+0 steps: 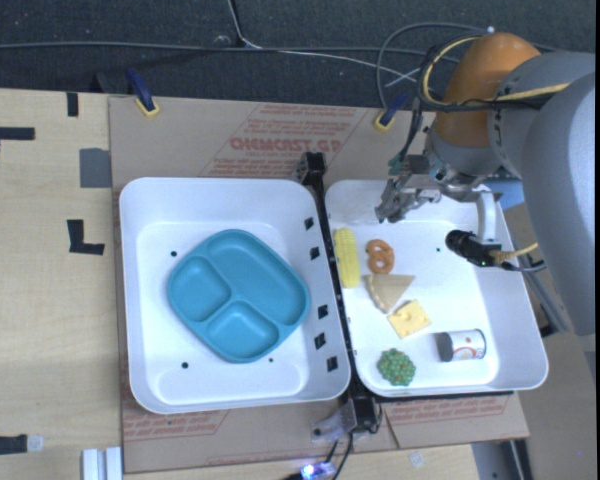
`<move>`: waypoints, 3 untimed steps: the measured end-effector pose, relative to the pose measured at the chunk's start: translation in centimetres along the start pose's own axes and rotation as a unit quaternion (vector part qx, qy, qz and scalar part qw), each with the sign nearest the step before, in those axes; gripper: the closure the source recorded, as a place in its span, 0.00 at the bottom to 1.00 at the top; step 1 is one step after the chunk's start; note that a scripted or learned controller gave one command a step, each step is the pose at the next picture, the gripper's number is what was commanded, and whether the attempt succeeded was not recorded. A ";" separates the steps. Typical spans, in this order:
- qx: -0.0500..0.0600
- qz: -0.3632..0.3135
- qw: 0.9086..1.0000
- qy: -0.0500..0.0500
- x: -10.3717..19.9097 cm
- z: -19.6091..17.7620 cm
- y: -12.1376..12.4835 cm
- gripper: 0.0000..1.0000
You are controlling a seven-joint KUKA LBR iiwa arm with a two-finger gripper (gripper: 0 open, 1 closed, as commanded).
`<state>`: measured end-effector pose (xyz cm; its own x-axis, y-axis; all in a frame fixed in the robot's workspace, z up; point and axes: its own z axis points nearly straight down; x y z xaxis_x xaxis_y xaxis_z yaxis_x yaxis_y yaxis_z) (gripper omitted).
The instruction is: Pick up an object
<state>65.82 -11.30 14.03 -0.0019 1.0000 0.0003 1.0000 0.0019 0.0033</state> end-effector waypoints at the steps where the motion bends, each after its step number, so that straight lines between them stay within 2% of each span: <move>1: 0.000 0.000 1.000 0.000 0.5 -4.4 0.0 1.00; 2: -0.001 0.000 1.000 0.000 0.9 -8.9 0.7 1.00; 3: 0.002 -0.001 1.000 0.000 5.3 -9.4 -2.2 1.00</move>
<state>63.57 -5.99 23.42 -0.0041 1.0000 0.0009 1.0000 0.0041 -0.0012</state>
